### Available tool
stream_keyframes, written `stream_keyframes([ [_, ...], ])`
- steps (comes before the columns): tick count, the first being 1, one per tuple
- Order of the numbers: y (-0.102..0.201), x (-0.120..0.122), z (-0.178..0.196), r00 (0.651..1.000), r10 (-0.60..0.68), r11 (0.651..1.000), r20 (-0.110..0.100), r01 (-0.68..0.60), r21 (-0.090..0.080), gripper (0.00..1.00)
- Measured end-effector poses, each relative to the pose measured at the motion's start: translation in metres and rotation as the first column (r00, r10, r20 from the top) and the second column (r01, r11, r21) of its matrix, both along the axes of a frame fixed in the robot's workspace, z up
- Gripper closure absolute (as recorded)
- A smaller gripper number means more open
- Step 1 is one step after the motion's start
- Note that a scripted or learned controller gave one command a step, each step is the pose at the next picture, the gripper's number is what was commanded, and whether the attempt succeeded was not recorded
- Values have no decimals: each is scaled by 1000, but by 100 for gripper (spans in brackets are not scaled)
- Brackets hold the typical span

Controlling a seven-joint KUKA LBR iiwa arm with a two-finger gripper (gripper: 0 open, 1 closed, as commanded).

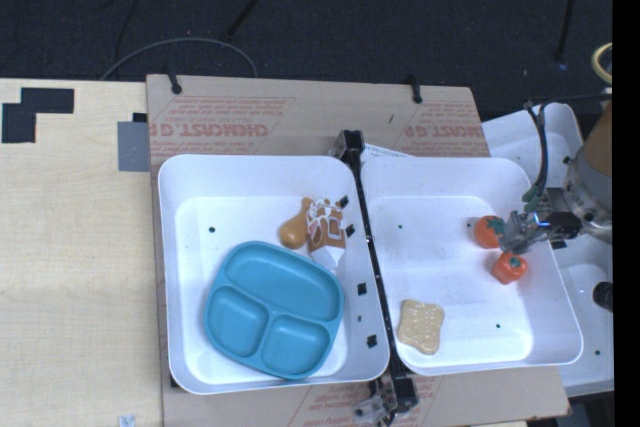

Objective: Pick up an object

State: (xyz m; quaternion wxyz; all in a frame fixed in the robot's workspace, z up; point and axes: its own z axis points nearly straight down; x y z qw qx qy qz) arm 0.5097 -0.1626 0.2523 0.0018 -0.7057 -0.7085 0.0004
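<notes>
Pincer (522,233): low over the right bin's (455,177) right side; you cannot tell how wide it stands, nor whether it grips anything.
Nearer tomato (509,267): just below the pincer, towards you.
Farther tomato (487,232): just left of it, perhaps touching.

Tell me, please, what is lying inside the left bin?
In the left bin lie a blue divided plate and, beside its upper edge, a brown and white toy. Whatever the plate covers is hidden.
</notes>
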Motion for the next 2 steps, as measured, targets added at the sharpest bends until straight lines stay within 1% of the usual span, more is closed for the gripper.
stream_keyframes([
  [1,49,15,3,1000,1,1000,1,-1,0,100],
  [2,106,29,3,1000,1,1000,1,-1,0,100],
])
